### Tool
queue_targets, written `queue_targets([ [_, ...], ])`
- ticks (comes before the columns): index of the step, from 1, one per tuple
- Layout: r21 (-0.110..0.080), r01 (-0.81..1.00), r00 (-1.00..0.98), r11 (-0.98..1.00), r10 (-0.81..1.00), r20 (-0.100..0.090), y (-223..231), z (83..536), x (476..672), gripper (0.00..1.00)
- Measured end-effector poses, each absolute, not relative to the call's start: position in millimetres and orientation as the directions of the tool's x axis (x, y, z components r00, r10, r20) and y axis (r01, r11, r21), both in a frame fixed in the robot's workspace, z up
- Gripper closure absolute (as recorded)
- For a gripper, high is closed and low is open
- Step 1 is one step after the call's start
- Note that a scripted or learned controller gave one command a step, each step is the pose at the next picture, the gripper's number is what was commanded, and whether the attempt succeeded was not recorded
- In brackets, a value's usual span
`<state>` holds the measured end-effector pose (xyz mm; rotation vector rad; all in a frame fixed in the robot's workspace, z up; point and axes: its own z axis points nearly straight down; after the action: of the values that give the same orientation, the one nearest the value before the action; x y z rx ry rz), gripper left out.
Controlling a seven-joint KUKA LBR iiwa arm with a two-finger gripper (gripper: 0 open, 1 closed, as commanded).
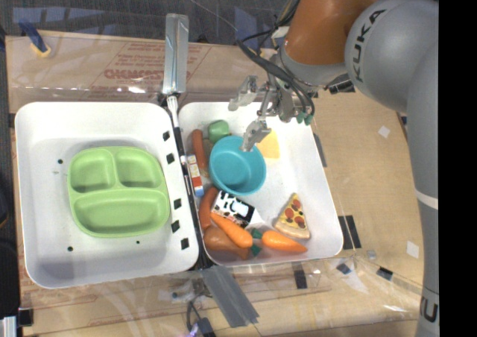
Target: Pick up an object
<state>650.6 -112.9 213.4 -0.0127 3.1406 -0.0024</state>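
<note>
My gripper (254, 134) hangs over the back of the right bin (317, 201), its tip at the far rim of a blue bowl (237, 168). The bowl lies tilted on other items in the bin's middle. Whether the bowl is gripped cannot be made out. Behind it sits a small green object (218, 130), and a yellow cheese wedge (269, 146) lies just right of the tip. A pizza slice (293, 218), two carrots (233, 231) (283, 241) and a black-and-white card (235, 209) lie at the front. A red sausage (198, 147) runs along the left wall.
The left bin (37, 149) holds a green divided plate (118, 190). A metal bar (176, 52) stands at the back between the bins. The arm's orange band (324, 19) and grey body rise to the right, above the bench.
</note>
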Motion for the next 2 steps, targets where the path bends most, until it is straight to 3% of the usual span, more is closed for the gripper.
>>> queue_targets([
  [1, -0.001, 0.138, -0.99, 0.99, 0.138, -0.007, -96.7, 95.1, 649.5, 0.0],
  [2, 0.0, 0.091, -0.995, 0.996, 0.091, -0.03, -100.1, 100.8, 583.7, 0.0],
])
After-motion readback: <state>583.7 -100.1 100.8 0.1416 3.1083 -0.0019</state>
